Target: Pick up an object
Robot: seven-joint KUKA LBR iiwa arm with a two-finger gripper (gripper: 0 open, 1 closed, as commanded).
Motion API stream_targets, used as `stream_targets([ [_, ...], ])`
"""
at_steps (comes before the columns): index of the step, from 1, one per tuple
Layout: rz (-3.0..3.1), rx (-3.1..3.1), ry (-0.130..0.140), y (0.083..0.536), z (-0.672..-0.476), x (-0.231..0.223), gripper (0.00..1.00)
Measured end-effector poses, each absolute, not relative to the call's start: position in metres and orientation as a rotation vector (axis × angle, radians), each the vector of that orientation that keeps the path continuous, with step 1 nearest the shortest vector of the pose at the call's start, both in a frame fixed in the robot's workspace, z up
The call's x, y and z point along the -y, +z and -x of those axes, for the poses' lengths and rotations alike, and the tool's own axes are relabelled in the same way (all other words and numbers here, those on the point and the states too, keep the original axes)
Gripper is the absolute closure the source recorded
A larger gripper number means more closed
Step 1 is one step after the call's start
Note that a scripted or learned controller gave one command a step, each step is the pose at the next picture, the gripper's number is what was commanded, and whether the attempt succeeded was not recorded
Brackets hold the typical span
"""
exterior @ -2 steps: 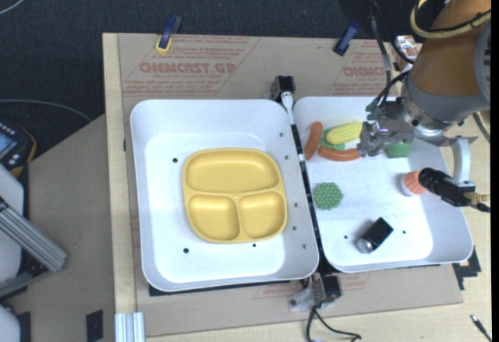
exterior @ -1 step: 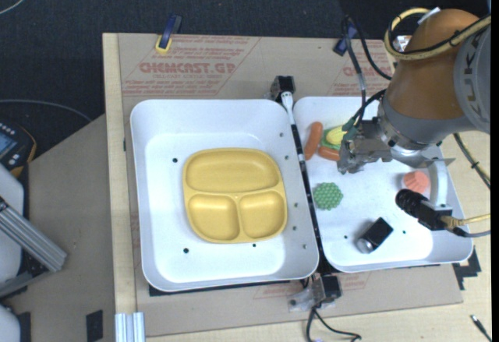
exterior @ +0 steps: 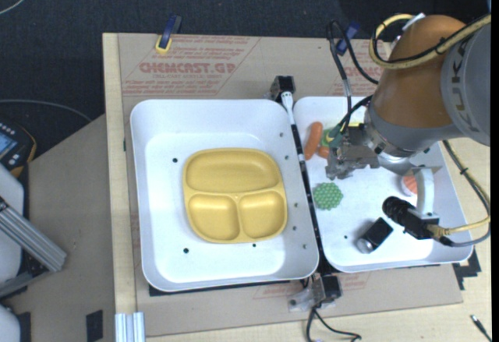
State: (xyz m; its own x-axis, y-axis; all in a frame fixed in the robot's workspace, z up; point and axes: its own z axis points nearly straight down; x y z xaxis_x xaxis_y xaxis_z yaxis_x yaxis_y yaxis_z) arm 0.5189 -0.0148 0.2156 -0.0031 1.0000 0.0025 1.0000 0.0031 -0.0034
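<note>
Right now the gripper point(exterior: 341, 163) hangs in the right bin point(exterior: 343, 243), just above the green ball point(exterior: 327, 195), beside the orange carrot point(exterior: 313, 139); I cannot tell how its jaws stand.

A: Lighting's pretty even from overhead; the two shallow white bins point(exterior: 148, 146) come out bright, almost washed out on the flat floors.

B: Yeah, only soft shadows, like under the yellow divided plastic tray point(exterior: 234, 194). The orange band on the grey arm point(exterior: 417, 68) has a mild sheen. Dark carpet up top is dim and grainy; the whole frame's a bit soft.
</note>
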Motion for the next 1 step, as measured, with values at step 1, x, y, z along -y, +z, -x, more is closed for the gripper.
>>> stream_targets([
  [1, 2.222, 2.223, -0.002, 0.2167, -0.5280, 0.0168, 1.00],
])
